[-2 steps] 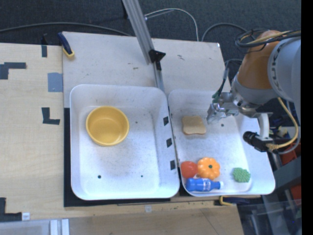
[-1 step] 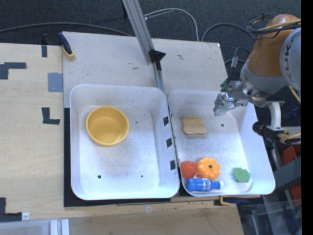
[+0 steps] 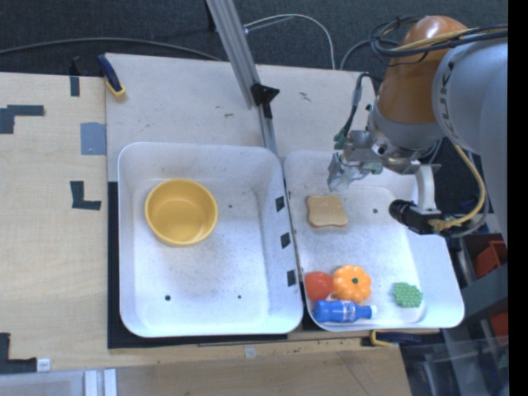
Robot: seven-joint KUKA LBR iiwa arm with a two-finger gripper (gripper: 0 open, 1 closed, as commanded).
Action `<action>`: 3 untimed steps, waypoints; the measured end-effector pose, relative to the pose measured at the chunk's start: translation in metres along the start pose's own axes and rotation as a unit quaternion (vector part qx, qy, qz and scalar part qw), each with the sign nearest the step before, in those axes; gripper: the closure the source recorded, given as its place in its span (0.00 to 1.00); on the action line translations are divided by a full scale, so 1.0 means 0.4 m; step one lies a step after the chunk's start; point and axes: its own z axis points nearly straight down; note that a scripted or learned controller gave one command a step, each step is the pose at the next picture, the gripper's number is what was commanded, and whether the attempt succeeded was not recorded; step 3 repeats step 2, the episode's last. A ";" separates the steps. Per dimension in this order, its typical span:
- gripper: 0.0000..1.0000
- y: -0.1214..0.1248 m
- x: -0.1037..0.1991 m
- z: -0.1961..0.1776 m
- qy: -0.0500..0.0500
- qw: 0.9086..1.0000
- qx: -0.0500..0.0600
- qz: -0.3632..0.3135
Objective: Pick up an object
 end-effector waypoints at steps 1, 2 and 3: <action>1.00 0.003 0.148 -0.024 0.000 1.000 0.000 0.000; 1.00 -0.016 0.300 -0.029 0.000 1.000 0.001 0.000; 1.00 -0.016 0.300 -0.029 0.000 1.000 0.001 0.000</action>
